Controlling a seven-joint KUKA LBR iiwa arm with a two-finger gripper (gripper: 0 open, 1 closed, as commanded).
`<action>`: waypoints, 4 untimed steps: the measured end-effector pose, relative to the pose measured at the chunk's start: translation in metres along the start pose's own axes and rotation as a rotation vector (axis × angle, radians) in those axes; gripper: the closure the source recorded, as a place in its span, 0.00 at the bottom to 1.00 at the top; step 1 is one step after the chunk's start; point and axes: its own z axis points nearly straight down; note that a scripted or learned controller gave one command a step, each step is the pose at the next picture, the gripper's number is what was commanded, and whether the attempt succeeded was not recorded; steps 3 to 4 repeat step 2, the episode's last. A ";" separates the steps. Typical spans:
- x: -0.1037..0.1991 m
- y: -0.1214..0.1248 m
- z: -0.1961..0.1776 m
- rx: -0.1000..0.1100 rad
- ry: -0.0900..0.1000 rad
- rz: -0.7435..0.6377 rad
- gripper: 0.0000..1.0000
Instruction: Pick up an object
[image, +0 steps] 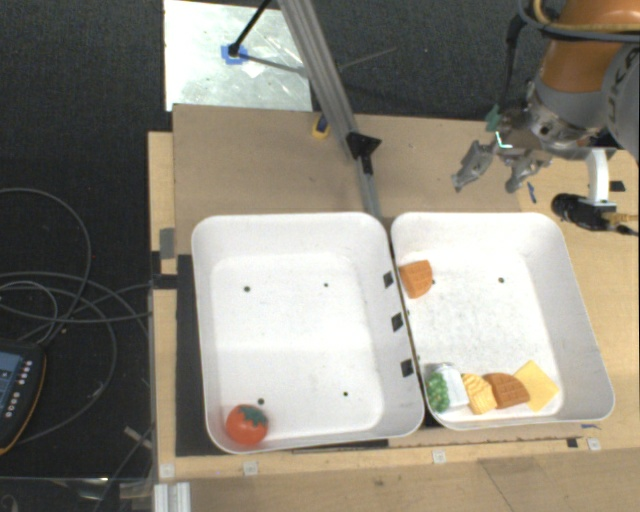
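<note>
Camera view: pincer (492, 170) spread, hovering beyond right bin (575, 290)

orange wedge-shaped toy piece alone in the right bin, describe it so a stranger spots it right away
Find the right white bin. Along its left wall, toward the far end, lies an orange wedge-shaped toy piece. It sits alone, well apart from the cluster of toy foods in the near corner.

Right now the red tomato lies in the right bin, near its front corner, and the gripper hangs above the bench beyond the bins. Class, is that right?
Not quite. The camera view shows the tomato in the left bin, near its front corner. The gripper does hang beyond the bins.
</note>
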 end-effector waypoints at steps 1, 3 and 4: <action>0.000 0.001 -0.003 -0.004 -0.002 -0.002 0.00; -0.004 -0.004 0.042 -0.001 -0.002 0.003 0.00; -0.004 -0.004 0.042 -0.001 -0.002 0.003 0.00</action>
